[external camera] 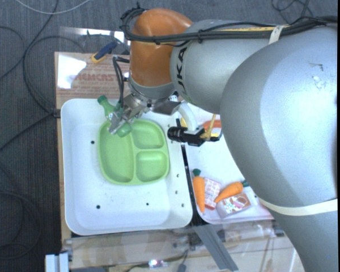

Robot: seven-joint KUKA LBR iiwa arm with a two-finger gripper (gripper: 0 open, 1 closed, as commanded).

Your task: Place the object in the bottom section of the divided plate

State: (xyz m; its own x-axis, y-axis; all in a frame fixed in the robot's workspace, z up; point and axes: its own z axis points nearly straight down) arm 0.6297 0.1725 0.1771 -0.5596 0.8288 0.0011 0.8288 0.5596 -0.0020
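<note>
Nearest the front, the right bin (pixel 215 217) holds the spare things, kept apart from my work: two carrots, one (pixel 199 191) lying lengthwise by the divider and one (pixel 229 190) slanted beside it, and one packet (pixel 233 205) just under the second. They sit out of the plate's bin, so nothing crowds the drop

In the left bin (pixel 79 208), one of two on the surface, lies one green plate (pixel 114 163) with three sections: a long one on its left side and two smaller ones on its right. I take the front small one (pixel 152 166) to be the bottom section, and it has nothing in it yet

Further back, my hand (pixel 120 118) hangs over the plate's far left corner, its fingers clamped on the one green toy (pixel 105 102), which sticks out past them on both sides, one end over the bin floor and the other over the plate's rim. I hold it raised so it can pass over the ridges, and by my reckoning it has most of the plate to cross

Farthest back, one cardboard sheet (pixel 82 75) with red print lies on the surface beyond the bins, and one blue and yellow tool (pixel 105 51) rests on its far edge
</note>
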